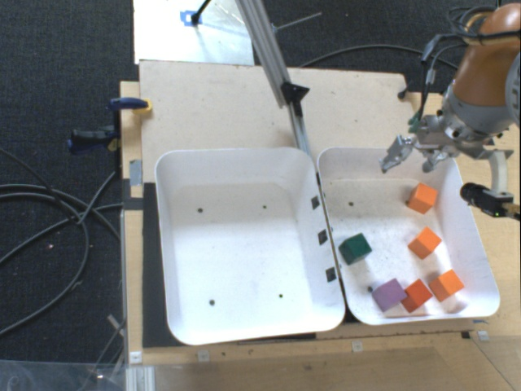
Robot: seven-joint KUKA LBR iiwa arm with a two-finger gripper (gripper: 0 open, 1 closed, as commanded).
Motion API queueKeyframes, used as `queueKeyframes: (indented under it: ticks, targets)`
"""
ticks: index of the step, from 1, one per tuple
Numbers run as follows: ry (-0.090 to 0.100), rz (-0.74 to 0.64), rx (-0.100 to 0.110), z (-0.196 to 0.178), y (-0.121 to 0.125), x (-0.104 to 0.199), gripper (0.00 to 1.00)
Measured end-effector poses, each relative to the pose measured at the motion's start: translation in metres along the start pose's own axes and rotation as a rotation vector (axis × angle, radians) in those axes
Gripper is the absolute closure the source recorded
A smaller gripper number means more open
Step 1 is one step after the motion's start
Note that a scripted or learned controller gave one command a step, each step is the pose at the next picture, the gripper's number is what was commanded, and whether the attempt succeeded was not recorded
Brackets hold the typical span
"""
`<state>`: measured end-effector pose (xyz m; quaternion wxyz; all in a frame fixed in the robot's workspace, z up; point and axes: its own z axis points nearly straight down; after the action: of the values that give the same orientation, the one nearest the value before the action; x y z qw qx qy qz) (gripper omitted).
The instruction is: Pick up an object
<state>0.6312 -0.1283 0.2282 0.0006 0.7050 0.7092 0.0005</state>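
The right bin [480,251] holds several blocks: an orange cube [422,197] near the back, another orange cube [424,243] mid-right, a green cube [354,248] near the left wall, a purple cube [389,294] at the front, a red-orange block [417,295] beside it, and an orange cube [446,284] at the front right. My gripper [413,157] hangs over the bin's back edge, above and left of the rear orange cube. Its fingers are spread open with nothing between them.
The left bin [175,218] sits beside the right one, sharing a divider with dark tabs [322,236]. A slanted metal pole [273,55] crosses the board behind the bins. A blue clamp [110,133] grips the bench's left edge. Cables lie on the floor at left.
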Motion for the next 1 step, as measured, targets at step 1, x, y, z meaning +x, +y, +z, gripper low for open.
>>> queueKeyframes:
  ticks: [1]
  targets:
    - [-0.003,0.012,0.004,0.0516,-0.0142,-0.0833,0.0]
